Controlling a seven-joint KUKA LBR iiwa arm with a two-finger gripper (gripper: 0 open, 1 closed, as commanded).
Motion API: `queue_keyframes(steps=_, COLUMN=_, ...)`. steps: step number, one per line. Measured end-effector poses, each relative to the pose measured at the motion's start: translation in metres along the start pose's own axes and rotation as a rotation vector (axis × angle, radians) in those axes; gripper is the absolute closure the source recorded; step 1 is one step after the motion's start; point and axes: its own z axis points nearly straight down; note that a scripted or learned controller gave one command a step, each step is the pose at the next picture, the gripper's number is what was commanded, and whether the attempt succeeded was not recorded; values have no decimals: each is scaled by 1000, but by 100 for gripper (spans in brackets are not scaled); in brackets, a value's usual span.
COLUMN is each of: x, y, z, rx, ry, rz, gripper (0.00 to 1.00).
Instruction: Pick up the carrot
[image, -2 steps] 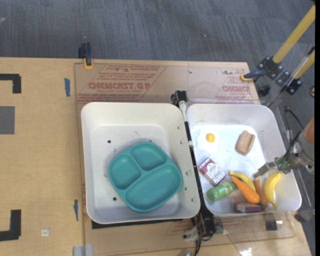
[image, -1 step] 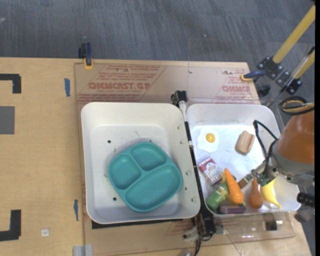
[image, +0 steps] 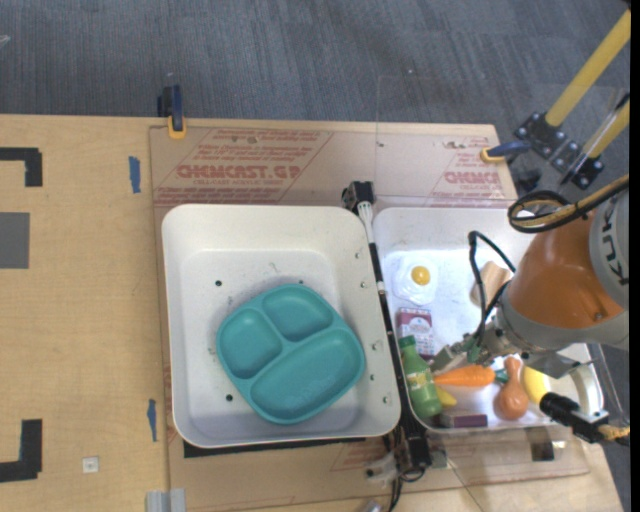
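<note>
one carrot (image: 464, 377) lies in the right bin (image: 455, 225), just beside the claw (image: 484, 352), whose state i cannot tell.

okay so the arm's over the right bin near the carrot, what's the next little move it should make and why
Probably a short drop straight down, then close. The pincer sits just above the carrot, which lies flat in the right bin, crowded by a green bottle on one side and an orange pear-shaped toy on the other. No sideways shift seems needed.
</note>
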Motion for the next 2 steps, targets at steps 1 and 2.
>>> queue_keyframes(steps=1, x=-3, y=-2, z=0, rx=5, ry=1, rz=-320, gripper=0)
queue_keyframes(steps=2, x=-6, y=3, z=-13, rx=-13, ry=-16, rz=-319, gripper=100)
